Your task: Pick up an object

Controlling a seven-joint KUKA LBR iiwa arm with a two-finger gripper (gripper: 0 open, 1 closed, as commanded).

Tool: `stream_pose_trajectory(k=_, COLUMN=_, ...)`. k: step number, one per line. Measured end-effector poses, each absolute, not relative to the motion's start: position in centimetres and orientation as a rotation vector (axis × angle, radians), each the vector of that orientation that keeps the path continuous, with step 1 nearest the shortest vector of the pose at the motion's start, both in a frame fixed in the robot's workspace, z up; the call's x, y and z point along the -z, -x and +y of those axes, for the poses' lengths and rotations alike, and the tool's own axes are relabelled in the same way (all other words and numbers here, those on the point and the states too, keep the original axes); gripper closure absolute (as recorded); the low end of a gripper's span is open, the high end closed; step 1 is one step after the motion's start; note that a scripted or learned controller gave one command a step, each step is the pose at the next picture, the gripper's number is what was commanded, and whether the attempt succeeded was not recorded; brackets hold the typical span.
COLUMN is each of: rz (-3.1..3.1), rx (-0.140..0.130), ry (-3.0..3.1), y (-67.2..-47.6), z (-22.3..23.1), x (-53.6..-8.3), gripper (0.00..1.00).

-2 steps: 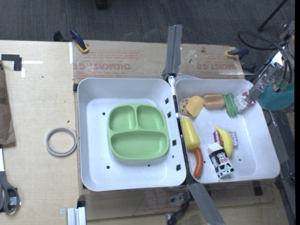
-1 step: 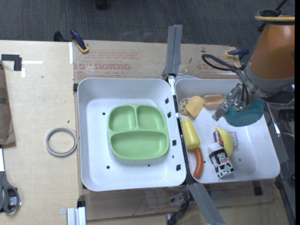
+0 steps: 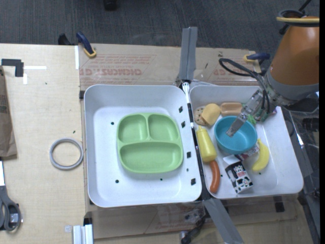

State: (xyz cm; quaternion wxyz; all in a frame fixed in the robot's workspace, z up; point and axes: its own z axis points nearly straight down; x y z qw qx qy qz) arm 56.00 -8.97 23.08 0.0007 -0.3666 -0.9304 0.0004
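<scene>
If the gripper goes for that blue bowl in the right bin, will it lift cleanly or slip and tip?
The blue bowl looks like smooth plastic, so probably light and stiff but slippery on its curved wall. The gripper hangs over its open mouth, so a rim pinch seems likelier than a wrap, and that may tilt it. The yellow bottle and banana crowd it, so a push would likely jostle them.

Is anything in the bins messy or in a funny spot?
Nothing looks spilled or broken. The right bin is just crowded: toy foods jumbled around the blue bowl, while the green divided plate sits neatly in the left bin.
</scene>
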Motion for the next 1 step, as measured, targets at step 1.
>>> stream_pose_trajectory(k=1, rz=-2.676, rx=-0.003, ry=1.641, y=-56.35, z=-11.3, x=-12.72, gripper=0.0)
